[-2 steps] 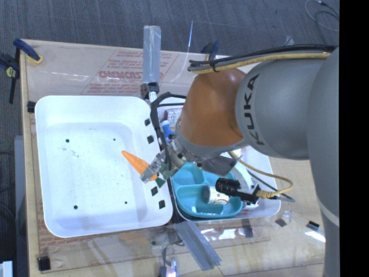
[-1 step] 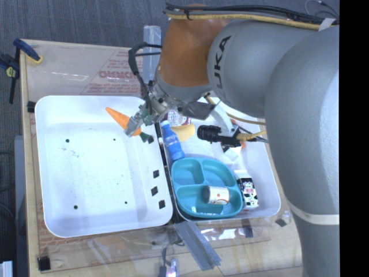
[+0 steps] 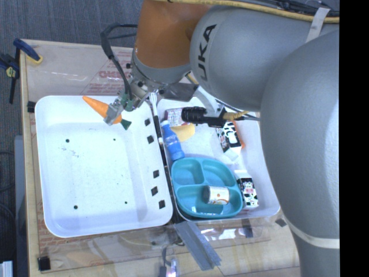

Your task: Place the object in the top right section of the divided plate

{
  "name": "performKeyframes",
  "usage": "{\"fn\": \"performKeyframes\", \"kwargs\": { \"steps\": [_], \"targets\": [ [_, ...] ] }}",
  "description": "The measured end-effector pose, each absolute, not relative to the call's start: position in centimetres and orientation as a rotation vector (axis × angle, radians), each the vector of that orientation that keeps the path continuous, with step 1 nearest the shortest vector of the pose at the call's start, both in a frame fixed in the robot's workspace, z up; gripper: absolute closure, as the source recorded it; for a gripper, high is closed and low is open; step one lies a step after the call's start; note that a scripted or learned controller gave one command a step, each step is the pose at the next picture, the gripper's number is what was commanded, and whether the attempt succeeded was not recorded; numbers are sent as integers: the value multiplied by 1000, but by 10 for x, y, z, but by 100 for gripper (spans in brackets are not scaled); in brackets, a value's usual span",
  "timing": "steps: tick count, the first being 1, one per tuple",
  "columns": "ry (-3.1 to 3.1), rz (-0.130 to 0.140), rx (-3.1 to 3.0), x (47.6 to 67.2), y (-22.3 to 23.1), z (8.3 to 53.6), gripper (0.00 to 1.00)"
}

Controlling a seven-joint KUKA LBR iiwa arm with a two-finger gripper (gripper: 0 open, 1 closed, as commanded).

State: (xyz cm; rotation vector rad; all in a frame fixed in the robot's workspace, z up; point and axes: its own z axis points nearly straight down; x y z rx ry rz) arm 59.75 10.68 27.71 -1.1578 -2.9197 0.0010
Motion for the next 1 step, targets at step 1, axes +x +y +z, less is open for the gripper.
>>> {"fn": "performKeyframes", "kwargs": {
  "steps": [1],
  "targets": [
    [-2862, 5, -1289, 569, 92, 271, 100]
  ]
}}
